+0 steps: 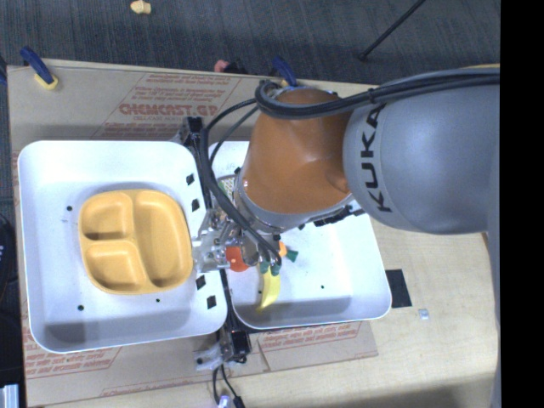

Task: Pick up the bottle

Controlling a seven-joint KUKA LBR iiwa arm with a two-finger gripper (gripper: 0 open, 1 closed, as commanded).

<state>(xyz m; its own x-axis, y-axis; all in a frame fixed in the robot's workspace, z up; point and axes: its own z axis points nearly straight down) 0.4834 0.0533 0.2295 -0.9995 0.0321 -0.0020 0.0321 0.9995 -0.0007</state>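
I'm looking down on the surface, cardboard sheets under two white bins side by side. Nearest me, by the front edge of the right bin, a yellow banana lies on the bin floor. Just above it the pincer hangs low over the seam between the bins, with something orange-red and a bit of green right beside it; I can't make out a bottle among those bits, and I can't tell how the pincer is set. In the left bin sits a yellow divided tray, well apart from the pincer. Farther back, the arm's orange band and grey body cover most of the right bin.
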